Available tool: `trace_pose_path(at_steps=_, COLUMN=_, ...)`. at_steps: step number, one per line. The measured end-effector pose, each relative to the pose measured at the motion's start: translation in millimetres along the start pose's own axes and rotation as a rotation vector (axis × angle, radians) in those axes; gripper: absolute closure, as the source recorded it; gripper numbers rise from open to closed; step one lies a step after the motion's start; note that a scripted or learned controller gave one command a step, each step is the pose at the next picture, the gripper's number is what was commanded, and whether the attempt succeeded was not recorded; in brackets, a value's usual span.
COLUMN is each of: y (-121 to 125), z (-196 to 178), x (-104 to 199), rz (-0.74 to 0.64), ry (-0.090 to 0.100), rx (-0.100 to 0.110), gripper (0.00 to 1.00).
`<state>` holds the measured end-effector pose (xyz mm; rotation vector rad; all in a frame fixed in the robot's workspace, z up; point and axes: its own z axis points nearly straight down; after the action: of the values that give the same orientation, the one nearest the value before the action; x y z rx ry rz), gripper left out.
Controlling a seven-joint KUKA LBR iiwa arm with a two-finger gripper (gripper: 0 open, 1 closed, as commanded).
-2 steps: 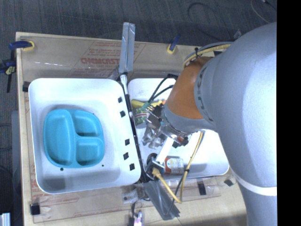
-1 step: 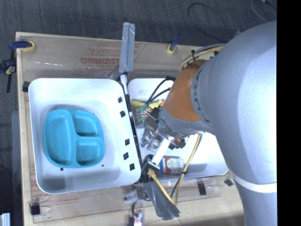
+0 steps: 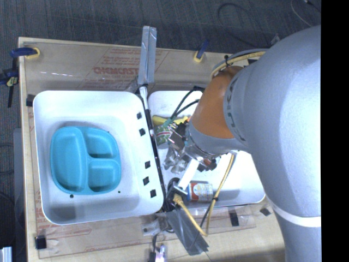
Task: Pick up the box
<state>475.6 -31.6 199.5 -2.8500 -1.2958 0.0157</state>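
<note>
My gripper (image 3: 173, 158) hangs low over the left part of the right bin (image 3: 248, 192), close to the wall between the two bins. The grey arm with its orange band covers most of that bin. A small white and red packaged item (image 3: 201, 190), possibly the box, lies on the bin floor just below and to the right of the gripper, apart from it. A green and yellow item (image 3: 162, 129) pokes out at the bin's left side, above the gripper. I see nothing held in the gripper.
The left bin (image 3: 49, 105) holds a teal divided tray (image 3: 84, 158) on its left half. A grey bar (image 3: 147, 53) stands upright at the back between the bins. Clamps sit along the wooden bench edge.
</note>
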Motion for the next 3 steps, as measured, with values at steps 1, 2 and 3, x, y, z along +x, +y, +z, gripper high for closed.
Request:
trace_pose_path(at_steps=1, y=-0.3, z=-8.7, x=0.9, rz=-0.01, ry=-0.002, rx=0.004, gripper=1.0)
trace_pose_path(at_steps=2, y=-6.9, z=7.5, x=7.9, rz=0.101, ry=0.002, rx=-0.007, gripper=1.0)
trace_pose_path(at_steps=3, y=-22.2, z=-13.3, x=26.2, rz=0.215, ry=0.003, rx=-0.01, gripper=1.0)
